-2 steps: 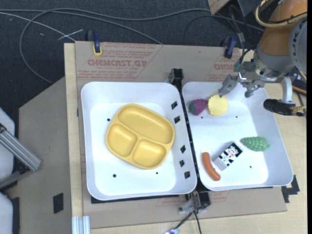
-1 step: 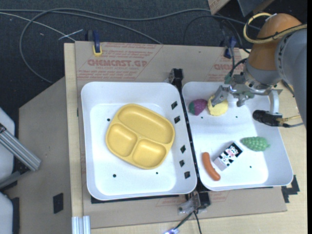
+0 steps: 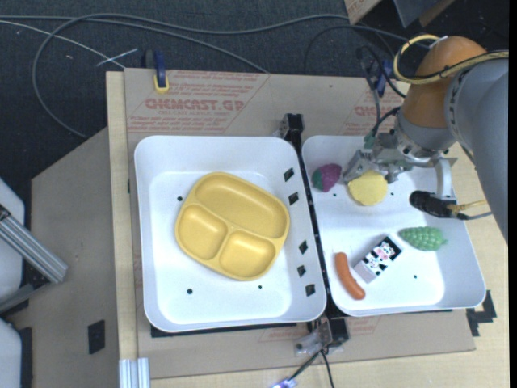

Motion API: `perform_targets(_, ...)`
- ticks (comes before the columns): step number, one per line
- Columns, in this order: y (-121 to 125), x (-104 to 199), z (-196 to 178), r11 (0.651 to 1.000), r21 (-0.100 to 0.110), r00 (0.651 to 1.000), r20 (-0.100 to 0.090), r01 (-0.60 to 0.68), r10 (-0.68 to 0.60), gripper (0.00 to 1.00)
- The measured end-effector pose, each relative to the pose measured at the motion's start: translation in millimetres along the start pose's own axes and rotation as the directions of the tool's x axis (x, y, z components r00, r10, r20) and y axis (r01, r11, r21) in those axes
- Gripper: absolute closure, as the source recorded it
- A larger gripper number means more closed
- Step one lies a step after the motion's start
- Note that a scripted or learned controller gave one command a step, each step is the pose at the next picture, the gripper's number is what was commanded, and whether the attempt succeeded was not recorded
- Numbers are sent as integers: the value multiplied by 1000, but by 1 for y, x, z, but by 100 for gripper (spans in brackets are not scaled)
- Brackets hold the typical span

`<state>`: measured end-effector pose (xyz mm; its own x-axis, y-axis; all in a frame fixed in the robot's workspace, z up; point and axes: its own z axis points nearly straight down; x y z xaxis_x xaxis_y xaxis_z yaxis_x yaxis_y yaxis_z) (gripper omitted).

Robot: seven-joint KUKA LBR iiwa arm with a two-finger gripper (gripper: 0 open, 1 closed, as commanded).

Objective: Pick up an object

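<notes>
My gripper [image 3: 374,170] hangs over the back of the right bin [image 3: 452,289], open, its fingers spread to either side of the top of a round yellow fruit [image 3: 367,191]. The fruit rests on the bin floor and is not lifted. A purple and green fruit [image 3: 326,176] lies just left of it, by the bin's left wall. Further forward lie a green bumpy thing [image 3: 422,238], a black and white block [image 3: 380,258] and an orange sausage [image 3: 349,276].
The left bin [image 3: 153,217] holds a yellow divided plate [image 3: 232,225]. The grey arm with its orange band [image 3: 452,55] comes in from the upper right. Cables trail on the dark floor behind the bench.
</notes>
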<state>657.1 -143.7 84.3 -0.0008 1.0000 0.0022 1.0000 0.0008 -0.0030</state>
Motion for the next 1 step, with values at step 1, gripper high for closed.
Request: perform_targets(1, 1, 0, -13, 1000, -4, 1000, 1, 1, -1, 100)
